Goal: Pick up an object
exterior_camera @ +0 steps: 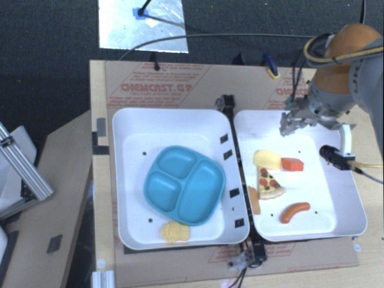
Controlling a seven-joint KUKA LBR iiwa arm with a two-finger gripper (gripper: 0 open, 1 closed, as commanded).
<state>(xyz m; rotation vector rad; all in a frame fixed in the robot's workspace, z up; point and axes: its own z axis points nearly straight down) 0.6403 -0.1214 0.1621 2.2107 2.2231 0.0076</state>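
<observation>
Two white bins side by side on the bench. In the right bin [336,221], five food pieces: one sausage [295,212] near the front edge, long axis slanting from front-left up toward back-right; one pizza slice [269,182], tip toward the back; one yellow piece [267,158]; one orange block [292,164] touching it; one thin orange stick [254,200] along the left wall. Gripper [292,125] above the back edge, nothing held; finger state impossible to tell. In the left bin [129,161], one blue sectioned plate [184,185] and one corn piece [175,232] at the front edge.
</observation>
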